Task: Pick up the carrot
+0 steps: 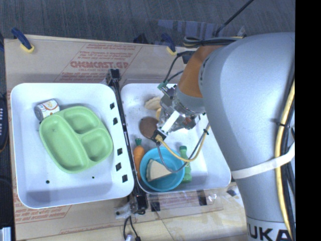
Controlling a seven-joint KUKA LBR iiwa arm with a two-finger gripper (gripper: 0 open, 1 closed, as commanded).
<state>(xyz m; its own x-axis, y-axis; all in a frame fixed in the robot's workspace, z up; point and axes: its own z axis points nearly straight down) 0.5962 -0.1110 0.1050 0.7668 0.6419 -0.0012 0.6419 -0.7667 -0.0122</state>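
Arm in from right; orange-banded wrist angled down; hand low.

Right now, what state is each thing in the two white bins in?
carrot: lying flat by the right bin's left wall, not gripped.
blue bowl: upright, a pale wedge inside.
green plate: right side up in the left bin.
small can: on its side, beside the plate.
gripper: over the right bin, apart from the carrot.
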